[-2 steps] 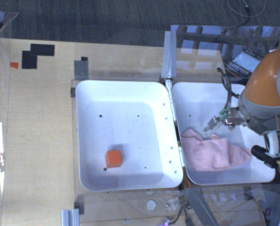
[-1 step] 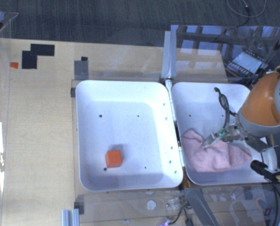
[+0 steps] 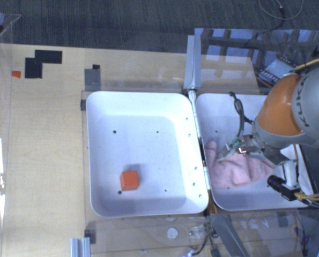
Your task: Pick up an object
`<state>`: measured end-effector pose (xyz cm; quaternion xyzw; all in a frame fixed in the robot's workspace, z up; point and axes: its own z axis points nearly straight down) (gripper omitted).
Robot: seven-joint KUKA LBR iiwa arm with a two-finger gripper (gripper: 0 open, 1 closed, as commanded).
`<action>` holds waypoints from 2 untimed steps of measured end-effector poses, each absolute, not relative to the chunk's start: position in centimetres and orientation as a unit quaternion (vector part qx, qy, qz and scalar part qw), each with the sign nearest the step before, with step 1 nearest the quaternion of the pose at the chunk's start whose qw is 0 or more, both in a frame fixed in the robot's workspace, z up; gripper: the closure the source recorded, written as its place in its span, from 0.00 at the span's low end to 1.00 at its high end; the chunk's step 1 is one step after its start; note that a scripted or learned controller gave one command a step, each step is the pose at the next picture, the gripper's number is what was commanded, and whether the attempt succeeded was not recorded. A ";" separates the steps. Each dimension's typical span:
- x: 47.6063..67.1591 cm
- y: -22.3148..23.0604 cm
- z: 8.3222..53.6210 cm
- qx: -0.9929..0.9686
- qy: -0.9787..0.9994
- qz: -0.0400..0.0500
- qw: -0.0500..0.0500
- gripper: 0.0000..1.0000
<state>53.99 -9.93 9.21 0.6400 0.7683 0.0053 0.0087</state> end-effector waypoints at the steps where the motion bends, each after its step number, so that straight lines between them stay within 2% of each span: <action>1: 50.6 -15.3 9.2 0.626 0.780 0.004 0.009 0.00; 2: 53.6 -18.9 9.1 0.702 0.712 0.005 0.007 0.00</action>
